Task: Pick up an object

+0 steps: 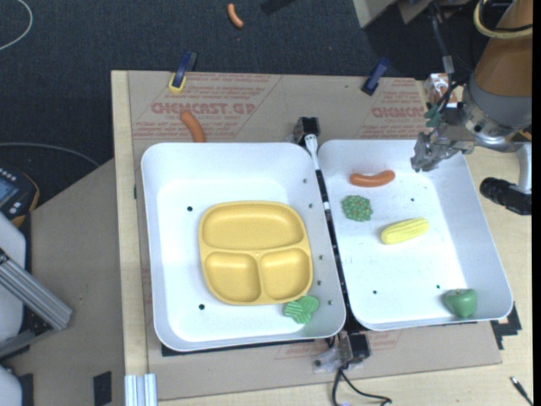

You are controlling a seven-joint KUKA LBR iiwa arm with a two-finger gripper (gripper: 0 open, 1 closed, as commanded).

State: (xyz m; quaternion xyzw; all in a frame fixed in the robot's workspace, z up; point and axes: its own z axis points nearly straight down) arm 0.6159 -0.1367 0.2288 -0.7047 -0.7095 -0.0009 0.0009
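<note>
Gripper [428, 158] over right bin [482, 227] far corner, finger state unclear; sausage [372, 177] left of it, corn [403, 230] nearer.

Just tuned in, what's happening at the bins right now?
The arm's pincer hangs over the far right corner of the right bin, with nothing visibly held. In that bin lie an orange sausage, a green broccoli-like piece, a yellow corn cob and a green pepper. The left bin holds a yellow divided plate with a green leafy piece at its near corner. No pick has been made yet; the sausage lies closest to the pincer.
</note>
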